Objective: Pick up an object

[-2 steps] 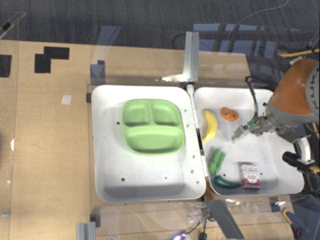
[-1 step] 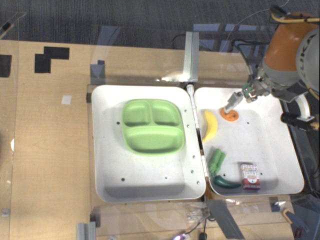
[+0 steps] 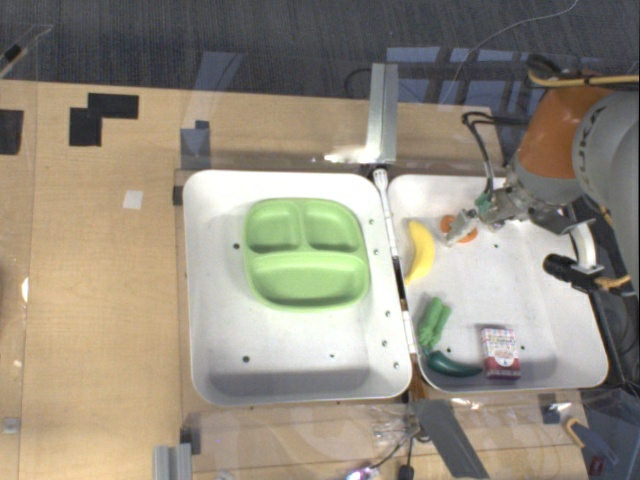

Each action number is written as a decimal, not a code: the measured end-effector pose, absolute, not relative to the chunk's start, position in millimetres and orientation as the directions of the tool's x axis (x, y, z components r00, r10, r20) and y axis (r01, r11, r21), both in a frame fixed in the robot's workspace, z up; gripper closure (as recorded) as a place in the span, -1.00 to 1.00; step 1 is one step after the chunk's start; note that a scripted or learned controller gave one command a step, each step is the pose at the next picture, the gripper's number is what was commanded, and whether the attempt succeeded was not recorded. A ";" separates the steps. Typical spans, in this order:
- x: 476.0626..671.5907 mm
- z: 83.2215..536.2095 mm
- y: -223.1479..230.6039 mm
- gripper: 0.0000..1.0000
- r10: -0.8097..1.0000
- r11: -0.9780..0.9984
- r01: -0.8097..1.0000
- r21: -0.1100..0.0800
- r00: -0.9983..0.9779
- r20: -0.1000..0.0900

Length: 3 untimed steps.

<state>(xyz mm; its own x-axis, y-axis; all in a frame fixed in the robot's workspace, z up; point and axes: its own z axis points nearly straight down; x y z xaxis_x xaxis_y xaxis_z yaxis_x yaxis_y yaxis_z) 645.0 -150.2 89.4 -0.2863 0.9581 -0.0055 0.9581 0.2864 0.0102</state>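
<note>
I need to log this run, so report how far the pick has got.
Done: the arm has reached into the right bin, with its claw low beside a small orange object. In hand: nothing visibly; I cannot tell whether that object is gripped. Left: a confirmed grasp and lift. The banana, green vegetable, dark green item and small red packet lie untouched; the green divided plate sits in the left bin.

I see a green divided plate (image 3: 305,252) in the left bin (image 3: 215,298). In the right bin (image 3: 545,313) lie a banana (image 3: 422,249), a green vegetable (image 3: 433,321) and a small red box (image 3: 500,351). My gripper (image 3: 484,211) hangs near a small orange thing (image 3: 461,230).
</note>
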 end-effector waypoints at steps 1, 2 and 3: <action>647.9 103.4 -148.9 1.00 0.956 0.292 0.956 0.017 -0.292 -0.009; 647.9 103.2 -148.9 -1.00 0.956 0.292 0.956 0.017 -0.292 -0.009; 646.9 95.7 -106.8 -1.00 0.998 0.070 0.997 0.023 -0.070 -0.004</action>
